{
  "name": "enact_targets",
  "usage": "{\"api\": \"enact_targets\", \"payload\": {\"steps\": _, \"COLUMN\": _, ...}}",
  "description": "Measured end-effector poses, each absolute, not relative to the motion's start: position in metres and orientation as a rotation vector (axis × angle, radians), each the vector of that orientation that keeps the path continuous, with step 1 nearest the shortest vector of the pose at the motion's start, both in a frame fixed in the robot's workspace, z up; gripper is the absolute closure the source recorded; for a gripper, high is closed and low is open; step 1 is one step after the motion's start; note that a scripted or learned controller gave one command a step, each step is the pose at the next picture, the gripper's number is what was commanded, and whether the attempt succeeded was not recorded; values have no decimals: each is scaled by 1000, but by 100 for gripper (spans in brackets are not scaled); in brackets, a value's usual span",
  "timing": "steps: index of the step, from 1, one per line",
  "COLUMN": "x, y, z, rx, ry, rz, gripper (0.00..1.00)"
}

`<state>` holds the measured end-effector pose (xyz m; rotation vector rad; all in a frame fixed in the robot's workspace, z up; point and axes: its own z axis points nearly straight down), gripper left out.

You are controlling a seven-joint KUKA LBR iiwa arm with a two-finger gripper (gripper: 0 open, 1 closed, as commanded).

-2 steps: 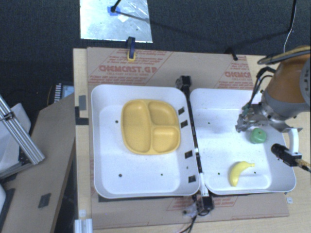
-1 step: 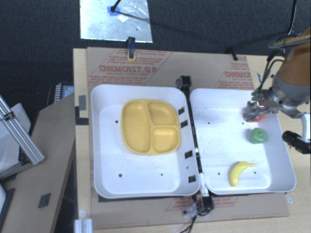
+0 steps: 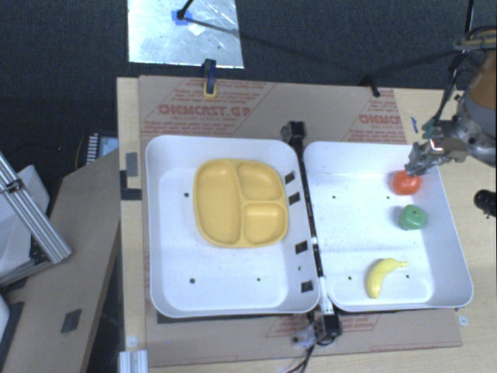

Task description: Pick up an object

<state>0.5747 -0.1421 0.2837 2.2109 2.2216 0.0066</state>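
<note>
An orange-red tomato-like fruit [image 3: 404, 183] lies near the far right side of the right bin [image 3: 353, 231]. My gripper [image 3: 419, 164] comes in from the right and sits just above and against the top of that fruit. A green round fruit [image 3: 412, 217] rests a little nearer along the same side. A yellow banana [image 3: 383, 275] lies close to the bin's near edge. The fruit shows below the fingertips, not clearly between them.
The left bin [image 3: 167, 231] carries a yellow divided plate [image 3: 239, 203] in its middle. A black divider strip [image 3: 304, 216] runs between the two bins. The bins sit on a cardboard sheet [image 3: 256, 107].
</note>
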Motion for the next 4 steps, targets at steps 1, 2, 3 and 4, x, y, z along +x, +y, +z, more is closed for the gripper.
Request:
{"api": "enact_targets", "payload": {"steps": 1, "x": 569, "y": -99, "z": 269, "rx": 2213, "ry": 2230, "rz": 1, "gripper": 100}}
{"api": "enact_targets", "payload": {"steps": 2, "x": 566, "y": -40, "z": 258, "rx": 2211, "ry": 2232, "rz": 3, "gripper": 100}}
{"api": "enact_targets", "payload": {"steps": 3, "x": 559, "y": 21, "z": 249, "rx": 2210, "ry": 2233, "rz": 3, "gripper": 100}}
{"api": "enact_targets", "payload": {"steps": 4, "x": 552, "y": 78, "z": 240, "rx": 2211, "ry": 2232, "rz": 2, "gripper": 100}}
